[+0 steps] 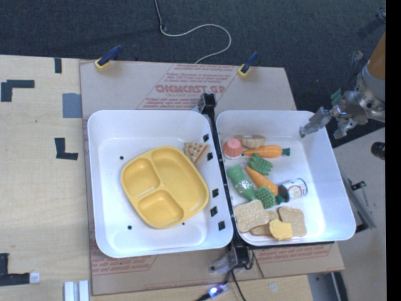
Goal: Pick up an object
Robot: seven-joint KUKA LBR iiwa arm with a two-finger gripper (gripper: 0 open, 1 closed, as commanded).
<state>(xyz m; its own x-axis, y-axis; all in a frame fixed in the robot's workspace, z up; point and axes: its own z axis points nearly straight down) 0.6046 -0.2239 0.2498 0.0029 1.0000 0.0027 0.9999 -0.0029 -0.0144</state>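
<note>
At the near edge of the right bin (336, 182), lying flat: a tan toast slice (250, 215), touching a second toast slice (292, 219) to its right, with a yellow chunk (281, 231) resting on their near edges. Just beyond, toward the bin's middle, a small tipped-over can (294, 188) with a pale label, on its side. Left of the can, a green leafy piece (267, 197) against the tip of a near carrot (261, 180) lying at a slant. Beside that, close to the dividing wall, a green pickle-like piece (238, 181). Farther in, a dark green ruffled piece (259, 163), then a far carrot (265, 151) lying crosswise with its green stub to the right. At its left end a pink round piece (233, 147), touching a beige lump (250, 141) just beyond. All loose on the bin floor, none lifted.

Across the divider in the left bin (106, 168): a yellow three-compartment plate (164, 185) set at a slant, and at its far right corner a waffle-patterned cracker (195, 150) near the divider.

Farther back, over the right bin's far right corner: the gripper (326, 125), fingers spread apart, nothing between them, well apart from every item. Behind it to the right, the grey wrist and the orange band (380, 58).

Beyond the bins, brown cardboard (188, 89) with red print, pinned at the far edge by a left clamp (108, 56) and a right clamp (249, 61), both blue and yellow. Farthest back, a thin pale cable (188, 30) looping over dark carpet.
</note>
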